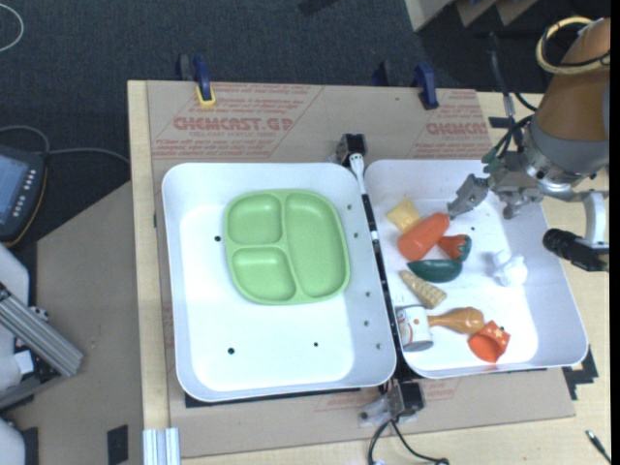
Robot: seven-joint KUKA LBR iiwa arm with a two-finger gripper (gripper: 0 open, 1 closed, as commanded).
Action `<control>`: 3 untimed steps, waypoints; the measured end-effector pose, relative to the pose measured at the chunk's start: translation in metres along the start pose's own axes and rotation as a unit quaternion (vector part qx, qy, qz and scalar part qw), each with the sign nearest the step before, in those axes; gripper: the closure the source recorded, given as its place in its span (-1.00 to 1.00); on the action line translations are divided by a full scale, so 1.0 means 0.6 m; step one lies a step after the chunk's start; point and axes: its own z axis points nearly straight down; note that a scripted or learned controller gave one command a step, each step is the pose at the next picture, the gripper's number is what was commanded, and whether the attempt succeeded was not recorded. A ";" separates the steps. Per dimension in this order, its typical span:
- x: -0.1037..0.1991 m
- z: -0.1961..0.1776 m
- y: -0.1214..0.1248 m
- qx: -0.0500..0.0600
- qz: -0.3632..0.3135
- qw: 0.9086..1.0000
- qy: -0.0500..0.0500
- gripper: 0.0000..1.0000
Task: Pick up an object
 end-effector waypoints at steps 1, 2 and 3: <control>0.000 -0.015 0.005 -0.008 -0.001 1.000 -0.001 -1.00; -0.003 0.091 -0.001 -0.004 -0.001 1.000 0.000 -1.00; -0.009 0.126 0.010 -0.019 -0.001 1.000 -0.006 -1.00</control>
